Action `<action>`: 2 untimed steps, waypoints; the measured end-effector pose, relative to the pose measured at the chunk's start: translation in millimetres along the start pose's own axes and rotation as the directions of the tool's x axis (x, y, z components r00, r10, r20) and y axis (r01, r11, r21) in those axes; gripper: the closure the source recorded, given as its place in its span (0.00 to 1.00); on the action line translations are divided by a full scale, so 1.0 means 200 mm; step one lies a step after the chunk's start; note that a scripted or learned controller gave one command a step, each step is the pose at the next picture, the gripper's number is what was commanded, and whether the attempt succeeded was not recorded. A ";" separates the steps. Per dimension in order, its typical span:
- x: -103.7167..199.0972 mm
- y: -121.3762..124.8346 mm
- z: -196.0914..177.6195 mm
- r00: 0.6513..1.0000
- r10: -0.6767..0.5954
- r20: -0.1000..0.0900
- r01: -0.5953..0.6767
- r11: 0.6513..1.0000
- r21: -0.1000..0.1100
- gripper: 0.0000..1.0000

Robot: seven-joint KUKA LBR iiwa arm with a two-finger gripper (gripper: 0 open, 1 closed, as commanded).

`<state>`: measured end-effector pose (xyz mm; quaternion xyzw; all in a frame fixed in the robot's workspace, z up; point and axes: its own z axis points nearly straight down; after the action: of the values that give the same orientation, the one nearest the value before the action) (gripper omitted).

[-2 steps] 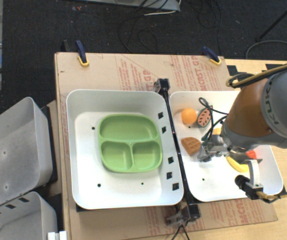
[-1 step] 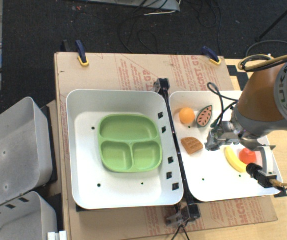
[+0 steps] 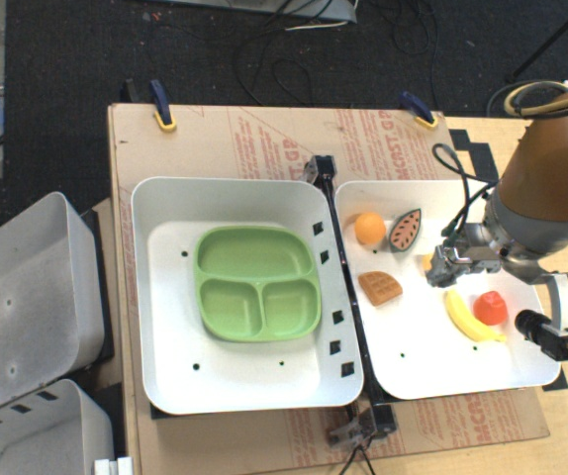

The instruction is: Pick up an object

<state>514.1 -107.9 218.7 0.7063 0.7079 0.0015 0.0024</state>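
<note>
Over the right bin, claw above banana, beside tomato

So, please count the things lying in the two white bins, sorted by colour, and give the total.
Green: 1, the divided tray
Orange: 1, the ball-shaped fruit
Brown: 1, the bread piece
Yellow: 1, the banana
Red: 2, the watermelon slice and the small red item
Total: 6

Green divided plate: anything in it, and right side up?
Empty and right side up: the green plate in the left bin shows three bare compartments facing up.
</note>
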 end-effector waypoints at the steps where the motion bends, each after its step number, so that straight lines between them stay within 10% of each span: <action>1: 0.00 0.01 -0.23 1.000 -0.002 0.000 0.002 1.000 0.000 1.00; 2: 0.22 0.14 -0.15 1.000 -0.005 -0.001 0.005 1.000 0.004 1.00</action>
<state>542.4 -63.7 247.8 0.7046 0.7096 0.0003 0.0006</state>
